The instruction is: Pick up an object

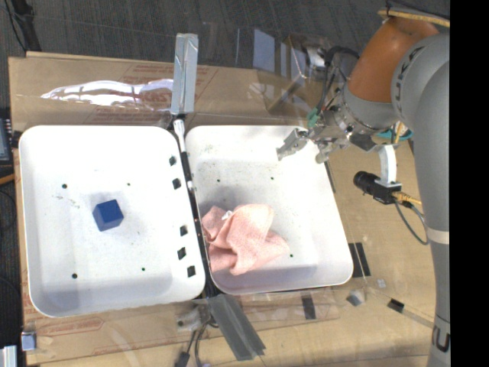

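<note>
Camera view, from above at a slant. We note two white bins side by side on the bench [382,281].

Left bin [46,174]: we see one blue cube [108,214], left of the middle, resting flat on the floor and clear of every wall.

Right bin [252,159]: we see one pink cloth [241,238], crumpled, lying in the near half. Its left edge is against the wall shared with the left bin. The far half of the floor is bare white with faint grey specks.

Arm [416,75]: it enters from the right, with the orange band [382,60] above the wrist. The gripper [307,147] sits over the far right corner of the right bin, close to the rim. We read its jaws as spread apart, with nothing between them; one finger [289,144] points left over the floor.

The gripper is well apart from the cloth, and farther still from the cube. Neither object is touched.
</note>
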`<state>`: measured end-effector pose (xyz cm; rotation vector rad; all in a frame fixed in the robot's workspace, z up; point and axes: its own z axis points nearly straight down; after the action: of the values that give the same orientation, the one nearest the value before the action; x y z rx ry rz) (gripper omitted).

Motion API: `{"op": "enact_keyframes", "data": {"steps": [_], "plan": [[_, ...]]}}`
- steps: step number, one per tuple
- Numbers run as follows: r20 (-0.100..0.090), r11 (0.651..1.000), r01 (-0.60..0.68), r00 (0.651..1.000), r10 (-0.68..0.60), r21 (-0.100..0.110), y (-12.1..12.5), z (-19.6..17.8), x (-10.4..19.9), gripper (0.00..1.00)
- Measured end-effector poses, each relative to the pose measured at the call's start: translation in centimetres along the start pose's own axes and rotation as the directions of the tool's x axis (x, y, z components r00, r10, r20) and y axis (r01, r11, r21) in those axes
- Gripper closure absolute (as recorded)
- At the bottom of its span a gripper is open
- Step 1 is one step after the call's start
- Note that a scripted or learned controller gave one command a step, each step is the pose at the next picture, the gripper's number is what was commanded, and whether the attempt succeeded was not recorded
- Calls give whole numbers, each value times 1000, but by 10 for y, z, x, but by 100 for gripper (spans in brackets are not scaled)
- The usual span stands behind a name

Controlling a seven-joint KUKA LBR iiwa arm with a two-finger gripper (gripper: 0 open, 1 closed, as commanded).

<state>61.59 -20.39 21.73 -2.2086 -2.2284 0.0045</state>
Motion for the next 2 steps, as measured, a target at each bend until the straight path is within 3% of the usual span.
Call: {"op": "enact_keyframes", "data": {"steps": [1, 2], "plan": [[0, 999, 34, 999, -34, 1, -41, 64, 46, 0], [0, 984, 180, 984, -180, -1, -60, 126, 52, 0]]}}
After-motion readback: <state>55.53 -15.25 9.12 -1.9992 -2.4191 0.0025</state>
